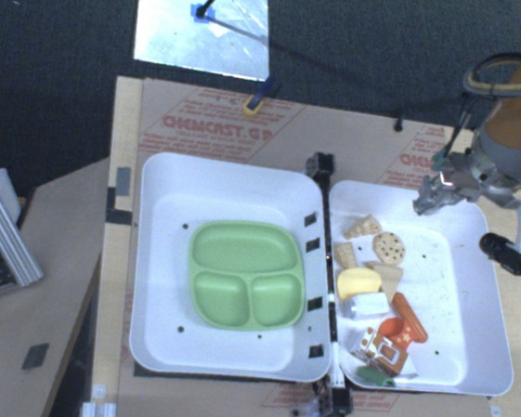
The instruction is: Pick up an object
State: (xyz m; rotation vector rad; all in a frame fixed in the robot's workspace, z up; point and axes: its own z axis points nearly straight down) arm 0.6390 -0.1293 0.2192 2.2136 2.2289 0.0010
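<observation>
Round speckled cookie (388,247) beside smooth yellow block (359,282).

fixed overhead view, slanted, both bins (245,178)

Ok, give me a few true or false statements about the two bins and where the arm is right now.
1. The green divided plate lies in the left bin. True.
2. The cookie lies on the green plate. False: it lies in the right bin.
3. The gripper hangs over the right bin's far edge. True.
4. The gripper holds the yellow piece. False: that piece lies in the right bin, apart from the gripper.
</observation>
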